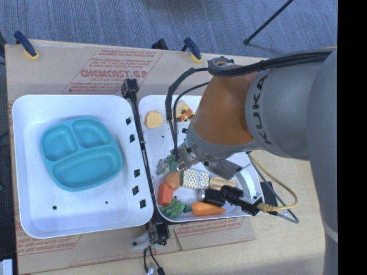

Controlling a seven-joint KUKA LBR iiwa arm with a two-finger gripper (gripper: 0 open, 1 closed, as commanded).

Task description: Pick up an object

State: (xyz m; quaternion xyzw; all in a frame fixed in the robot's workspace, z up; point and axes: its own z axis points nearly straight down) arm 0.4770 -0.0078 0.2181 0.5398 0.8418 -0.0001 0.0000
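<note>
Below the glossy orange band, the hand [172, 164] hangs over jumbled plastic toy food [195, 208], grip impossible to tell.

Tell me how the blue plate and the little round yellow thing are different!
The blue plate is far bigger than the round yellow thing. The plate is turquoise with three sections; the yellow thing is plain and golden, like a cookie. The plate lies alone in the left bin; the yellow thing sits in the right bin, which also holds toy food. Both lie flat, untouched by the gripper.
</note>
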